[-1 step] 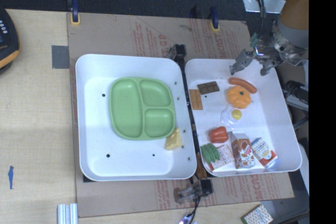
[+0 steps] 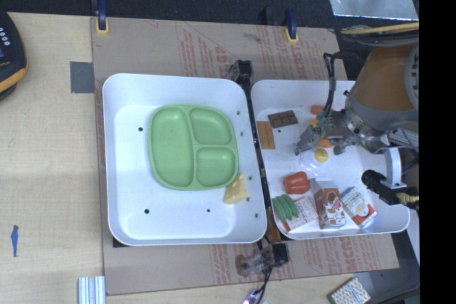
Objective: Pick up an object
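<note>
Two shallow white bins sit side by side on a sheet of brown cardboard (image 2: 178,46) printed with faint red lettering and clipped at its far edge. Each bin is smooth plastic with rounded corners. The left bin (image 2: 125,153) carries a pale green divided plate (image 2: 192,146), matte and rounded, with three compartments: one long one on the left, two smaller ones on the right. A small yellow wedge-shaped piece (image 2: 236,190) lies just beside the plate's near right corner.

Reaching into the right bin (image 2: 274,92) is the arm (image 2: 385,82), grey with a broad orange band. Its dark gripper (image 2: 317,141) hangs low over the bin's middle; whether it is apart or together cannot be told at this angle, and nothing can be seen clamped in it.

Along the right bin's near edge lie flat printed packets: a red-and-white carton (image 2: 328,207), a second white, red and blue packet (image 2: 356,204) touching it, and a green leafy item (image 2: 286,208) resting on a pale card. A glossy red rounded piece (image 2: 297,183) lies just above them. A dark brown rectangular bar (image 2: 282,119) and a tan flat strip (image 2: 265,135) lie near the bin's left wall. A small yellow-orange piece (image 2: 322,153) sits just under the gripper, and a tiny orange one (image 2: 316,109) lies farther back.
</note>
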You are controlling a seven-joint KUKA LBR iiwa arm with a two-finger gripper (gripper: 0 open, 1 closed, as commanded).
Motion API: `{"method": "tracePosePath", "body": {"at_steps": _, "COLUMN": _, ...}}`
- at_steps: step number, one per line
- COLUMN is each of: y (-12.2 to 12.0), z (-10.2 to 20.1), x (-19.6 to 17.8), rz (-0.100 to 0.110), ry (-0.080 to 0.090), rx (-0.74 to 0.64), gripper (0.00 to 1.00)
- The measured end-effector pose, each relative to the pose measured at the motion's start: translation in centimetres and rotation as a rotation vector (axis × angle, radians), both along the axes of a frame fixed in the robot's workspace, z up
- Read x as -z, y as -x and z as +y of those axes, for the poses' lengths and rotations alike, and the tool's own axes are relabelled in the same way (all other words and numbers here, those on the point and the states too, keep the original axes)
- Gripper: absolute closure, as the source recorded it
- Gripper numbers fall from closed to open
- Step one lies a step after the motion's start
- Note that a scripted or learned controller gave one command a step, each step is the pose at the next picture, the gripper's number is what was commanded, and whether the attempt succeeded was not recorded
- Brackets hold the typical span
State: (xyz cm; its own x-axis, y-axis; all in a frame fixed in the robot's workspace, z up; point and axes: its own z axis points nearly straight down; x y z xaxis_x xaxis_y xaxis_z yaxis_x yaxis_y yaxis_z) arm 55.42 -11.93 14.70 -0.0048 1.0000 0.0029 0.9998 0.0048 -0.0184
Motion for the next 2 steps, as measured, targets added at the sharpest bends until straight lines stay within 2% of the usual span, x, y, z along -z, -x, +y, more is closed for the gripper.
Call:
{"method": "tracePosePath", "body": {"at_steps": 1, "y": -5.9, "z": -1.2, "x": 5.8, "rz": -0.018, "ry": 0.005, "rx": -0.005, "gripper": 0.0}}
{"method": "tracePosePath", "body": {"at_steps": 2, "y": 4.2, "z": 3.6, "x": -5.0, "rz": -0.015, "ry": 0.0, "rx": -0.002, "gripper": 0.0}}
